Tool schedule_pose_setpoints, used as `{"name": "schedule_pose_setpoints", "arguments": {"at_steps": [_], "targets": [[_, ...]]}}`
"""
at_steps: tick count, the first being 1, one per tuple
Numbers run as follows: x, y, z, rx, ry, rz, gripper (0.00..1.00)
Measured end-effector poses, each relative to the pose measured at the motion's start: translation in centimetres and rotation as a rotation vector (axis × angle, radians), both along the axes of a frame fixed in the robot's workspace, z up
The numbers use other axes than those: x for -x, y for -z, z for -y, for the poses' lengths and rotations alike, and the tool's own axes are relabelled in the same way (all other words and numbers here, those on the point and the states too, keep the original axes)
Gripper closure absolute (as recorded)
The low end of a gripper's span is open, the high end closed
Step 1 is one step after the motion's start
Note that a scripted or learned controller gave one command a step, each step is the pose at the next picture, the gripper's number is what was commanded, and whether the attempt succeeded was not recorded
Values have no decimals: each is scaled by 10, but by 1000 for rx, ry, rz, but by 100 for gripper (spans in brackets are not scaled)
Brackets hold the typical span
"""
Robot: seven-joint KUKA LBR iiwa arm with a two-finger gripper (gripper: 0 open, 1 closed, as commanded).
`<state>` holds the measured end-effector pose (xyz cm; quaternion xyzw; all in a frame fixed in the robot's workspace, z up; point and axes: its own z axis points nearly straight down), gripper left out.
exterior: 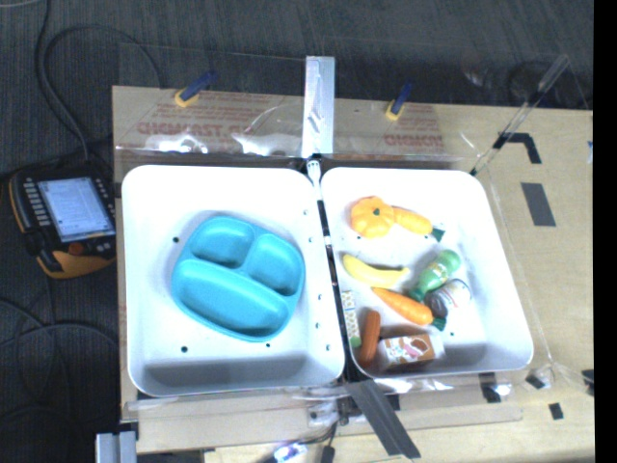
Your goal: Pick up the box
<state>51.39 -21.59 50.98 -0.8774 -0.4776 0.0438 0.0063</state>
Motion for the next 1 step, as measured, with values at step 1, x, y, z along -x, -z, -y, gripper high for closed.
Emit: {"name": "schedule_pose_setpoints", "arguments": {"at_steps": [1], "targets": [[0, 0, 0, 0, 0, 0, 0]]}}
